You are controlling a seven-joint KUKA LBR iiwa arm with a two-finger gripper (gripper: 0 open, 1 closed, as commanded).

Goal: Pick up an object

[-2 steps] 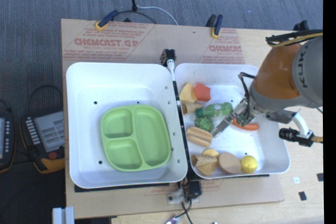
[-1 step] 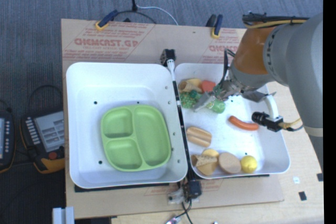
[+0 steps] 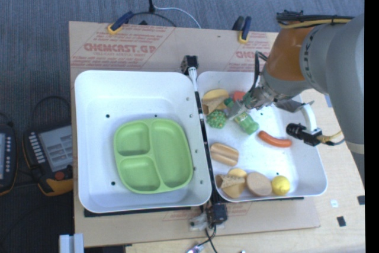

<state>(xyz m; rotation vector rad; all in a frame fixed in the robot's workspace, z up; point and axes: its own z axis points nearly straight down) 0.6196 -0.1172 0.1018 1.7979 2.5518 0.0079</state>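
Two white bins [image 3: 89, 127], one green tray [image 3: 154, 155].

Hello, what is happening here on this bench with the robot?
A grey KUKA arm reaches from the right into the right bin, its gripper low over toy food near the back: a green piece and broccoli. Nothing is visibly lifted. A green divided plate lies in the left bin.

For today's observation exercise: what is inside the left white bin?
The left bin holds a green divided tray, lying flat with nothing in its three compartments. The bin floor under the tray is covered, so anything there cannot be seen.
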